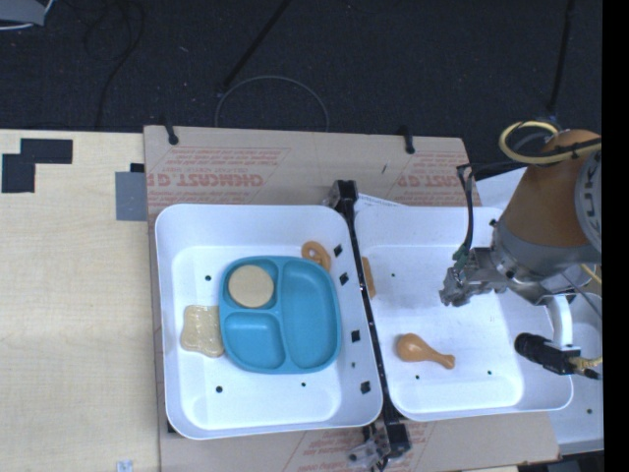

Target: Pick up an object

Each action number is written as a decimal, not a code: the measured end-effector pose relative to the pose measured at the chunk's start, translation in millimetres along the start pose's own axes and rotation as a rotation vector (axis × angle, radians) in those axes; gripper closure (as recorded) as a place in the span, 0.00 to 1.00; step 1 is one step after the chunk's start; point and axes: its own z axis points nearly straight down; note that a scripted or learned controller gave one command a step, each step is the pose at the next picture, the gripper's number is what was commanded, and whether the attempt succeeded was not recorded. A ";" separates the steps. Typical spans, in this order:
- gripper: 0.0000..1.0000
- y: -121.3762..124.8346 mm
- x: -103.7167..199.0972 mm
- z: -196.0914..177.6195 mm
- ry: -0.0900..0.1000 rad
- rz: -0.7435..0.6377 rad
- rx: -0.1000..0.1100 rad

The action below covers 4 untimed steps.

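- So, you've got the gripper (460, 288) hanging over the right bin (418, 226), arm coming in from the right w/ the orange band up near the frame edge.
- Fingers: can't tell if apart or together — too dark & small from this angle. Nothing visible between them, so don't count anything as held.
- Likely target, my guess: the drumstick toy (425, 350), lying flat on the right bin's floor, near the gripper but below-left of it, not touching. It's alone in open space, so the easiest pick.
- Left bin (172, 264) is more crowded: blue divided plate (285, 327) w/ a round cookie (250, 285) in its upper-left compartment; pale toast-like piece (201, 330) touching the plate's left edge; pretzel (316, 255) just beside the plate's top-right rim.
- Small orange bit (368, 275) sits tight by the divider (359, 293) btwn bins — awkward reach, prob. skip it.
- Next, as I judge it: shift down-left over the drumstick, then descend.
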 end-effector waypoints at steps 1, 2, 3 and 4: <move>1.00 -0.4 5.7 -60.5 0.000 0.000 0.000; 1.00 -0.4 5.2 -60.0 0.001 0.000 0.004; 1.00 0.8 57.4 -52.8 0.003 -0.003 0.005; 1.00 12.5 105.6 -45.4 0.002 -0.003 0.005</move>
